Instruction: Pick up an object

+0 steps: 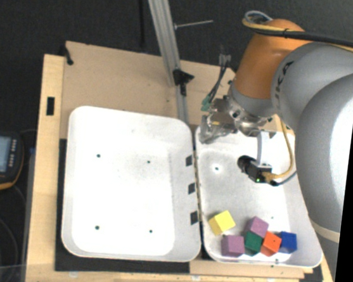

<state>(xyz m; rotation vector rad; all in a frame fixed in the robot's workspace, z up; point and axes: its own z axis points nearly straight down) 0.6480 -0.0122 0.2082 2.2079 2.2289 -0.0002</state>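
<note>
Tool [211, 130] hangs over right bin's [301, 216] far corner, grip state unclear; blocks [253, 235] lie unpicked near its front.

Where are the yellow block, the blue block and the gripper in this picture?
yellow block [222, 222], camera view, on its top face.
blue block [288, 241], camera view, on its top face.
gripper [208, 133], camera view, on its lower tip above the right bin's far left corner.

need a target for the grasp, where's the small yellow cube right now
The small yellow cube lies in the right white bin, near its front left corner, apart from the cluster and up-left of the nearer purple cube.
</note>
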